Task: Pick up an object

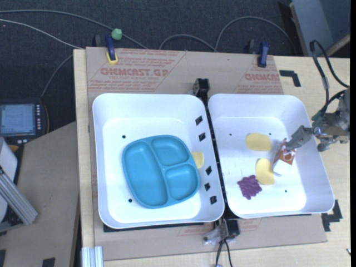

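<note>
My gripper (285,149) hangs low in the right bin (311,199), its tips over a small red-and-white object (287,158); whether that object sits between them I cannot tell. A yellow piece (265,171) lies just down-left, its long axis tilted, a yellow oval (258,142) up-left, a purple cluster (250,186) farther down-left. I judge the red-and-white object nearest.
</note>
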Robot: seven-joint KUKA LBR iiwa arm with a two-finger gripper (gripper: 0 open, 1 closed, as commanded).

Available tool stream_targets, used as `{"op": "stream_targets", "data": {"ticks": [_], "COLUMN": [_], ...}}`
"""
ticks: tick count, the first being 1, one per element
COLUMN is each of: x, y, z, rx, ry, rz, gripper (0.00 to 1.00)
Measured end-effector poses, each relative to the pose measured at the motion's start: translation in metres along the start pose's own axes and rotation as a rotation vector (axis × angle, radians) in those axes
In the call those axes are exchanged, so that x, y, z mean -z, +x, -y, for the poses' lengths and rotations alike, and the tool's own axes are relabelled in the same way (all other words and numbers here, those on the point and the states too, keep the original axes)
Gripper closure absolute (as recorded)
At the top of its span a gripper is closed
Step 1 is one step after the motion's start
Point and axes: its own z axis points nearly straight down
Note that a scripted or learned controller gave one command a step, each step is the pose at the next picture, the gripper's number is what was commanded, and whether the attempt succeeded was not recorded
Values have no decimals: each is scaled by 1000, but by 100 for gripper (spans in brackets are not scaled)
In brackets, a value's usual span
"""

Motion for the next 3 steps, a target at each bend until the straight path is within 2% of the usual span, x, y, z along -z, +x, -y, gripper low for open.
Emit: {"op": "stream_targets", "data": {"ticks": [1, 3], "x": [6, -78], "y": [1, 2], "z": [-2, 1], "rx": [4, 3], "ry": [-13, -8], "rz": [3, 1], "gripper": [0, 0]}}
